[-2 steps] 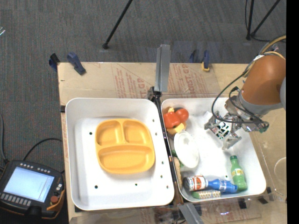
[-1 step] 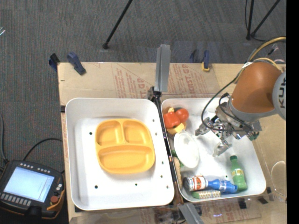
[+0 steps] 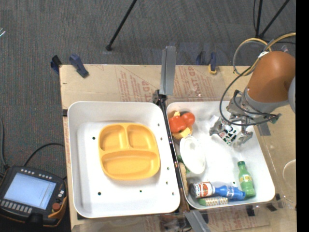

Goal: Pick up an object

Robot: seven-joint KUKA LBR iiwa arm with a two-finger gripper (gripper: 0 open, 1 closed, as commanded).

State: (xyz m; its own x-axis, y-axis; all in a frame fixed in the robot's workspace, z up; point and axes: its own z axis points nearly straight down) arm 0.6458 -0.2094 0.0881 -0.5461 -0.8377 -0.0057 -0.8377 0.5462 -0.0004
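Two white bins sit side by side on the table (image 3: 120, 81). The left bin (image 3: 82, 178) holds a yellow divided plate (image 3: 129, 151). In the right bin (image 3: 263, 163), the gripper (image 3: 231, 134) hangs low at the far side, fingers apart around nothing, with a red toy (image 3: 182, 122), white bowl (image 3: 193, 154), green bottle (image 3: 245, 179) and blue bottle (image 3: 217, 191) nearby.
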